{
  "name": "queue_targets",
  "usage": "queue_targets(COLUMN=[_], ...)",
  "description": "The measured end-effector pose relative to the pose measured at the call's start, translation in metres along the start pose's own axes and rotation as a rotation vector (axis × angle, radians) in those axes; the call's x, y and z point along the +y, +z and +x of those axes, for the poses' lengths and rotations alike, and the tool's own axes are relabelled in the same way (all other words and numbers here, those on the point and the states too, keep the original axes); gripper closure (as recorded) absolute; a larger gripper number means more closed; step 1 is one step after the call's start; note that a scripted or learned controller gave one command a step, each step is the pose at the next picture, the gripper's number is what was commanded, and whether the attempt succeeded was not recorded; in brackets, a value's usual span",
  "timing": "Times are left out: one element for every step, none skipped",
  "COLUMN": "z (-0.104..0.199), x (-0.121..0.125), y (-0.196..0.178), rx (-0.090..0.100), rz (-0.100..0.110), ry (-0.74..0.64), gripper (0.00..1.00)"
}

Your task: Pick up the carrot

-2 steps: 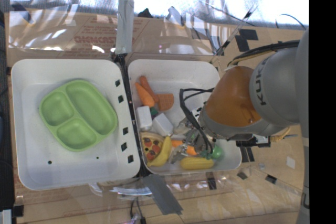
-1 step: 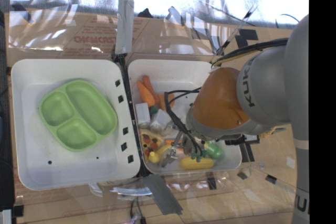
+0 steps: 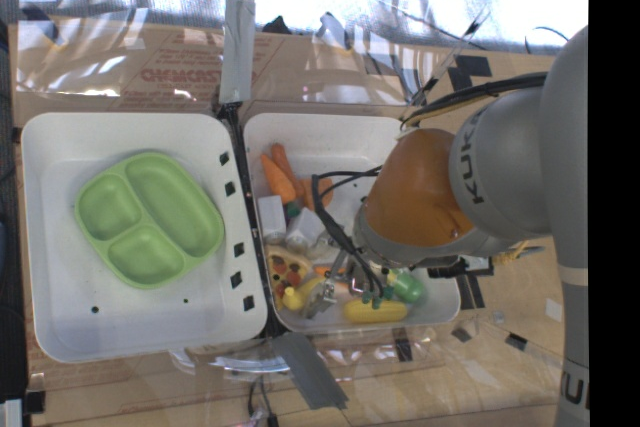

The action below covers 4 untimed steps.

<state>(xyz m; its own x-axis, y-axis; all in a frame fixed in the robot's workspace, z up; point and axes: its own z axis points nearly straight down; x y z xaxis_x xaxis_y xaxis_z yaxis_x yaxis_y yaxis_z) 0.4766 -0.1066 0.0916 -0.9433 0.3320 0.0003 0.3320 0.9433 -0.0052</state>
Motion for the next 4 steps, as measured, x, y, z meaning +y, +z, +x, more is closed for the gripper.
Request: queue_targets(z=[0.001, -0.018, -0.016, -0.016], x=[0.003, -0.046, -0.041, -0.039], y=[-0.001, -0.130, 0.000, -0.008], rx=[-0.003, -0.011, -0.002, 0.000], rz=[0.004, -0.004, -0.005, -0.006], ry=[0.005, -0.143, -0.135, -0.143], gripper=[0.00, 0.00, 0.00, 1.00])
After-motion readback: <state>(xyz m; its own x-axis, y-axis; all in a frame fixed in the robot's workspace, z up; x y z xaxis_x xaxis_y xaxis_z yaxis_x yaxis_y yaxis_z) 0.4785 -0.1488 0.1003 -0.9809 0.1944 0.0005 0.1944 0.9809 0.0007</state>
